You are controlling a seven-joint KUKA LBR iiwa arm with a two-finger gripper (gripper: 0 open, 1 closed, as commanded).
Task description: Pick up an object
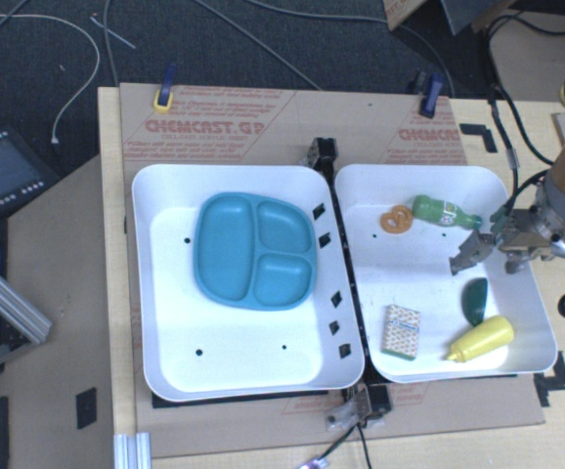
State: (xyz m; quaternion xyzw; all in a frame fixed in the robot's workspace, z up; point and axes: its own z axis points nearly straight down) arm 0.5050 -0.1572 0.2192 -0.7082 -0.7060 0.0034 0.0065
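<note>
Five small things lie in the right bin (361, 262), none of them in my hand (490, 249).

My hand hangs part-open and bare above the dark green piece (474, 301); the green bottle (443, 212) and pretzel (396, 220) lie behind it, the yellow bottle (481, 339) and patterned box (401, 331) nearer me.

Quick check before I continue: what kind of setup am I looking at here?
Most likely a robotics lab pick-and-place bench: two white bins clamped to a cardboard-covered board, toy items such as a blue divided plate and yellow bottle, and loose cables on dark carpet.
</note>
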